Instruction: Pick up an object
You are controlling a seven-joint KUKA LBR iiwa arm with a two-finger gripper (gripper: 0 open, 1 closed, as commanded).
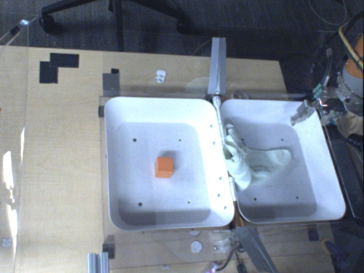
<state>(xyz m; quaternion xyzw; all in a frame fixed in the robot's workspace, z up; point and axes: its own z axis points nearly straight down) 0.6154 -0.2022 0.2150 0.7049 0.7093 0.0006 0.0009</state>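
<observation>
The orange block [164,167] lies nearest to the camera, on the floor of the left bin [122,118], far to the left of the gripper [301,114] and lower in the view. The pale cloth [250,161] is crumpled in the right bin [327,178], against the wall between the bins, left of and below the gripper. The gripper is over the far right corner of the right bin, touching nothing. Whether it is apart or together, I cannot tell.
</observation>
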